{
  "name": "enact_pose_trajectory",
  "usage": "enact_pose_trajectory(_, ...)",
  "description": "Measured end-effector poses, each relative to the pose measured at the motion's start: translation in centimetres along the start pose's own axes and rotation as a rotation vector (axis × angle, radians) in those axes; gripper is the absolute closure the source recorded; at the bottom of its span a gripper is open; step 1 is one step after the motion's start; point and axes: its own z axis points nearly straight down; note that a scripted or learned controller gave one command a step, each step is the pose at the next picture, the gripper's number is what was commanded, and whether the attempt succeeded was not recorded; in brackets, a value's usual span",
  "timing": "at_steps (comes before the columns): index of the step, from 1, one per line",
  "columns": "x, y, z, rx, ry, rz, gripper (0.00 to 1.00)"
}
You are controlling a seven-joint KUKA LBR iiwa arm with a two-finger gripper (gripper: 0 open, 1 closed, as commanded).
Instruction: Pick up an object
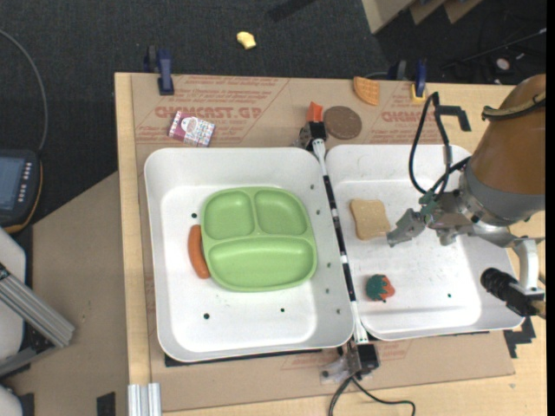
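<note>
1. Over the right bin (460,315), the gripper (401,232) is seen just beside the slice of bread (370,218); whether its fingers are apart or together cannot be told, and nothing is seen held.
2. The bread is judged the likeliest target, lying flat on the bin floor near the divider.
3. Its long axis runs roughly toward and away from the camera, so it would best be straddled across the narrow width, with the descent kept vertical.
4. A strawberry (378,288) lies nearer the front, well apart.
</note>
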Motion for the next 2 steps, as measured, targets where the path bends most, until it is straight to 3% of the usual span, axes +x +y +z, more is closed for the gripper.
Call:
enact_pose_trajectory(1, 0.2, -2.4, 6.1, 0.009, 0.002, 0.001, 0.00)
enact_pose_trajectory(2, -0.4, -2.3, 11.6, 0.006, 0.002, 0.001, 0.00)
